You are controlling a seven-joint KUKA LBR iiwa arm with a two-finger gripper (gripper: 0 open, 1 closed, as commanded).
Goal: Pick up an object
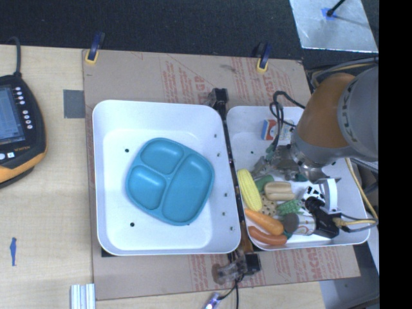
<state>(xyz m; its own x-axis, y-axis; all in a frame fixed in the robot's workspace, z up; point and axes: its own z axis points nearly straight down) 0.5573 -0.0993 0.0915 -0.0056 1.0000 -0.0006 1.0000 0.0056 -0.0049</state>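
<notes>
In the right bin (360, 201) the toy food lies in a heap near its left wall and front edge: a corn cob (250, 189), a carrot (264, 222), a sausage (266, 238) and a small bread roll (279, 190). The hand (308, 184) is low over this heap, but I cannot tell its state. These toys are probably light, stiff and a little slippery. The corn cob seems best to take, across its middle. The left bin (106, 172) holds a blue divided plate (170, 181).

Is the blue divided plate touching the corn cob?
Apart. The camera view shows the blue divided plate in the left bin and the corn cob in the right bin, with both bin walls between them.
</notes>
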